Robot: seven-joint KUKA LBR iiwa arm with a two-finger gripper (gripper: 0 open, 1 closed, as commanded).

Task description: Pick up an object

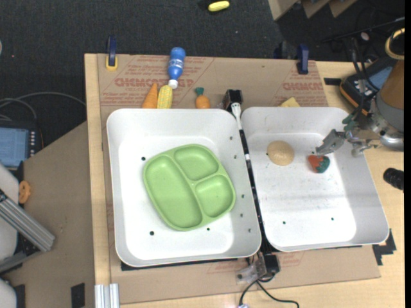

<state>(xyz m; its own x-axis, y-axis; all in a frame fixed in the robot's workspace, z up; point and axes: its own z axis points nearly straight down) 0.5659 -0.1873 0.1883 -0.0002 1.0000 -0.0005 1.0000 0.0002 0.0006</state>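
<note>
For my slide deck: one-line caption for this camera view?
Gripper poised over a red toy beside a tan ball in the right bin.

Arm (pixel 392 117) cut off by the right edge

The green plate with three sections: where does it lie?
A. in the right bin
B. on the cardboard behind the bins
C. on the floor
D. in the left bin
D: the green plate rests inside the left bin, while the right bin holds a tan ball and a red toy.
</note>
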